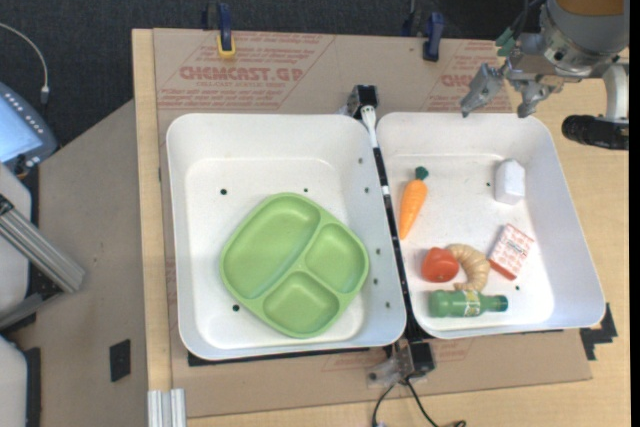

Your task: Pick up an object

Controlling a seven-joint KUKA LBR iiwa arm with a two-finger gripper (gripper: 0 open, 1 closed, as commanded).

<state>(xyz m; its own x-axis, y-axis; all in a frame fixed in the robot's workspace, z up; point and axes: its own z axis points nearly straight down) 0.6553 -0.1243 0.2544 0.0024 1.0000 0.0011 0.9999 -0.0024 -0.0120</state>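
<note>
Nothing has been picked up yet: the gripper [503,93] hangs above the far rim of the right bin [575,245], near its back right corner, with its fingers [478,95] spread apart and nothing between them. Every candidate for the pick lies in that right bin. A carrot [412,202] sits near the bin's left wall, a small white block [510,180] lies closest to the gripper at the far right, and a red-and-white box [511,251] rests below it. Toward the near edge a red tomato [438,264] touches a tan, knobbly piece [472,265], and a green bottle [466,303] lies on its side just beside them. The left bin [190,215] holds a green divided plate [293,263] with three compartments. Both bins sit side by side on the tabletop [300,75]. By my reckoning the whole job remains: choosing a target, descending, closing and lifting.
</note>
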